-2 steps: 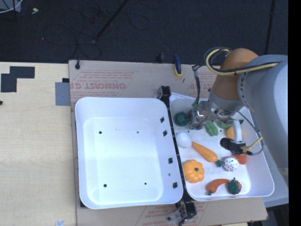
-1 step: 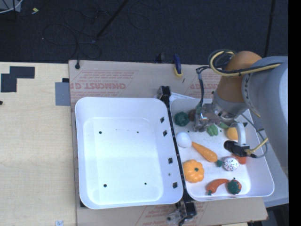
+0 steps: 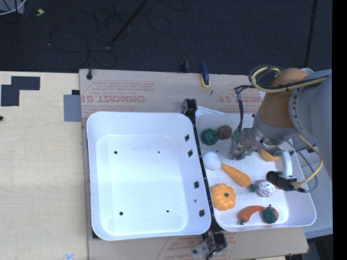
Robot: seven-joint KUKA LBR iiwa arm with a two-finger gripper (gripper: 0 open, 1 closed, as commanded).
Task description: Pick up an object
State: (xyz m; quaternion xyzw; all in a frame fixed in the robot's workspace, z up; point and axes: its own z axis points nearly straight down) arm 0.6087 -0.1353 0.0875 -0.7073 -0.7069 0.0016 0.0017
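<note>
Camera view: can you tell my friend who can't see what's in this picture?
A grey and orange robot arm lowers its pincer into the right white bin, which holds toy food: an orange pumpkin, a carrot, a white egg and a green ball. The left white bin sits beside it.

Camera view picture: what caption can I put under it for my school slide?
Robot arm's gripper reaches into the right bin among a carrot, pumpkin and other toy foods.
</note>
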